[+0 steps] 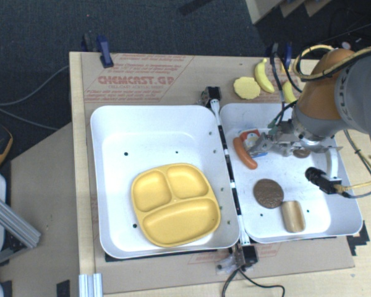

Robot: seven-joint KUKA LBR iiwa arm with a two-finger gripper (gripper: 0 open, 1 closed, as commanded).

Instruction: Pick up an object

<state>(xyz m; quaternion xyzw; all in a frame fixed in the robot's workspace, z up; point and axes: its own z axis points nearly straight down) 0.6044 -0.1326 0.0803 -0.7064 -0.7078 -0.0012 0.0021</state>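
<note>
The orange-red hot dog (pixel 245 153) lies in the right bin (pixel 334 221), close to that bin's left wall, with its long axis running from upper left to lower right in the view; it is slim, glossy and rounded at both ends, and slightly curved. The end effector (pixel 260 142) sits low over the upper part of the right bin, just beside the hot dog's upper end, with a bit of red and blue showing at its tip; whether its fingers are apart or together cannot be told from here, and nothing is seen clearly held between them. The arm (pixel 334 91) comes in from the right, grey with its orange band above the wrist. Nearer the front of the same bin lie a flat brown round disc (pixel 269 193) and, just beside it to the lower right, a tan cylinder-shaped piece (pixel 292 216) standing roughly along the bin's depth. The left bin (pixel 111 135) holds a yellow divided plate (pixel 175 203) with three compartments, lying flat and slightly turned. On the tabletop (pixel 142 79) behind the right bin rest a yellow banana (pixel 264 76) and a yellow rounded piece (pixel 247 88), touching or very nearly so.
</note>
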